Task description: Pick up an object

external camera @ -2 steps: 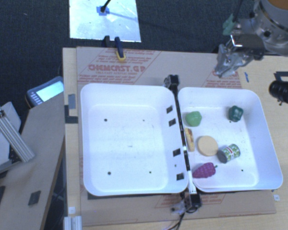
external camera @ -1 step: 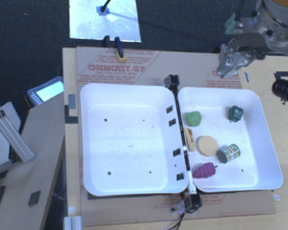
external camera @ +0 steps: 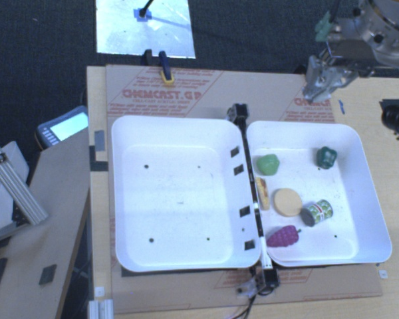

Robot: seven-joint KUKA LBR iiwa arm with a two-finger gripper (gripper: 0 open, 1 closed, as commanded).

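Observation:
The right bin (external camera: 359, 198) holds several small objects. A light green lumpy piece (external camera: 268, 164) lies near the divider, and a dark green pepper-like piece (external camera: 326, 157) sits toward the back right. A tan round disc (external camera: 287, 202) lies mid-bin with a small tin can (external camera: 317, 212) on its side touching its right edge. A purple bunch of grapes (external camera: 283, 236) rests at the front, and a small tan piece (external camera: 262, 195) lies against the divider. My gripper (external camera: 321, 85) hangs high above the cardboard just behind the right bin's back rim, with nothing visibly in it.
The left bin (external camera: 176, 191) stands beside the right one, joined by black clips along the divider (external camera: 243, 171). A silvery sheet (external camera: 145, 18) lies on the dark floor behind. A yellow-and-blue clamp (external camera: 165, 68) sits at the cardboard's back edge.

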